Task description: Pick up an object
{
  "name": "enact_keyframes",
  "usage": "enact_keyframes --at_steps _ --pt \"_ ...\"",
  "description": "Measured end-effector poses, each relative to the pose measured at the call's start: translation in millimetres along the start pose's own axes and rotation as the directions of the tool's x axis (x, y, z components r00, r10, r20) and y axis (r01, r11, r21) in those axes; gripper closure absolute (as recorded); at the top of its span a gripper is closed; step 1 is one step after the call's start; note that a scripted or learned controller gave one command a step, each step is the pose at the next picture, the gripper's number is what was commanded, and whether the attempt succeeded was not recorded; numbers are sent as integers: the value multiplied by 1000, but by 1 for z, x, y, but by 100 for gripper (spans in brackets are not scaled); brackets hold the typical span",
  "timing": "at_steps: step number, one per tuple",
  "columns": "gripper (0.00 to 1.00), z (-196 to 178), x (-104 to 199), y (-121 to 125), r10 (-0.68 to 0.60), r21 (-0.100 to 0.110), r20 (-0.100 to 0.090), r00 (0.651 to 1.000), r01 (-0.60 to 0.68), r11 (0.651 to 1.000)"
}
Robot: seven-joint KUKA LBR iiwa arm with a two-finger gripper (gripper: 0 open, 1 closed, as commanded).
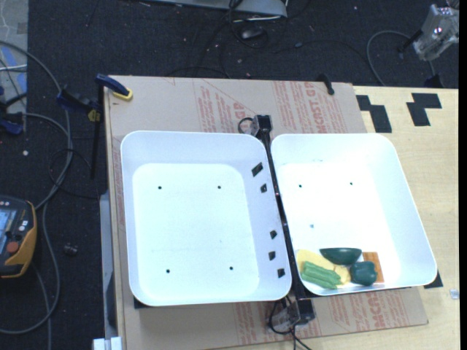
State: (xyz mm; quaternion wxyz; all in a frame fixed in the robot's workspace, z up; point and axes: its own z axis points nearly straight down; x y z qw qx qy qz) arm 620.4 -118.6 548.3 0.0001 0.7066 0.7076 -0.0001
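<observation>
Open or shut cannot be told for the gripper (436, 31), a small pale blur far beyond the right bin's (343, 166) back right corner. Candidates crowd that bin's near edge: a ridged green piece (319, 274) on a yellow piece (309, 258), a dark green bowl shape (341, 254), a teal lump (363, 273) and an orange piece (373, 259). Packed this tightly against the wall, a grasp may well slip or snag a neighbour; the left bin (146, 152) adjoins it.

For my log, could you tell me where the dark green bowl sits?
The dark green bowl lies in the right bin's near corner, beside the light green ridged piece.
</observation>
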Motion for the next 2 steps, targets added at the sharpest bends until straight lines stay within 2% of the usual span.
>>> enact_keyframes --at_steps 1,2 --pt "100 10 68 -7 -4 0 -1 1000 4 1000" --pt "100 10 142 -28 -6 0 -1 1000 6 1000"
